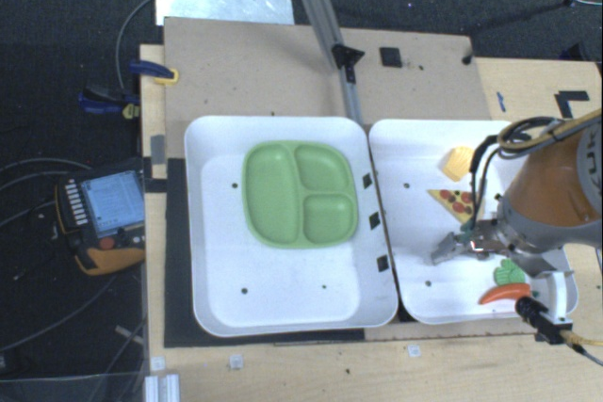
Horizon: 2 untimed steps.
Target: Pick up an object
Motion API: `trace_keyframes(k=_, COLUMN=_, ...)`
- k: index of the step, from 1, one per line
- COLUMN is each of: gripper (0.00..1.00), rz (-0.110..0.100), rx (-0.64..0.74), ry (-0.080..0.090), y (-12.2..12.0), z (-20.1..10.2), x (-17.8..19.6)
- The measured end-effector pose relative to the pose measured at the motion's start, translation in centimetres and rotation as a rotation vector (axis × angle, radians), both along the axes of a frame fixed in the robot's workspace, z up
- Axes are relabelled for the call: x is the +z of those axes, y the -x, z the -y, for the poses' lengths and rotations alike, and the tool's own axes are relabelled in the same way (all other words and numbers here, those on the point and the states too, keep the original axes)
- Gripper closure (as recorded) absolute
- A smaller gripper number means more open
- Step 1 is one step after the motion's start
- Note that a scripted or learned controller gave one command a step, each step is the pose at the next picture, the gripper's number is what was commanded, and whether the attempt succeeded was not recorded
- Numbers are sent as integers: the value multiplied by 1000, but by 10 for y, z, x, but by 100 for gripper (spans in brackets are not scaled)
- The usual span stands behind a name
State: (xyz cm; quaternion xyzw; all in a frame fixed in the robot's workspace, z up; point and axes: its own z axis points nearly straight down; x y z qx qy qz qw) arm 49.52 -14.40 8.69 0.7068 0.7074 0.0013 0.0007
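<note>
Far left, off the bench: a handheld pendant (102, 212) with a blue screen lies on the dark floor among cables, and blue and yellow clamps (132, 85) grip the bench's left edge.

Left bin (212, 297): a shallow white tray holding a green divided plate (300, 194) with three compartments, set toward the bin's upper middle; the plate's wells hold nothing visible.

Centre: a grey pole (320, 0) runs down at a slant from the top edge and ends at a black bracket just above the seam between the bins.

Right bin (415, 297): a yellow cheese wedge (459, 162) lies near the upper part; just below it lies a pizza slice (454, 200); at the lower right a carrot (507, 287), orange with a green top, rests near the bin's front rim.

Arm (556, 193): it enters from the right, its orange band over the bin's right side. The gripper (450, 248) points left, low over the bin floor, between the pizza slice and the carrot and touching neither. Its fingers stand slightly parted with nothing between them.
</note>
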Motion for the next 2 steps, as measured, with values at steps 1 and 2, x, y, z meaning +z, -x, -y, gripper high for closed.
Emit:
trace_keyframes(k=1, gripper=100, rz=9, rx=1, ry=1, y=-3, z=0, x=13)
trace_keyframes(k=2, gripper=100, rz=3, rx=3, ry=3, y=1, z=2, x=75)
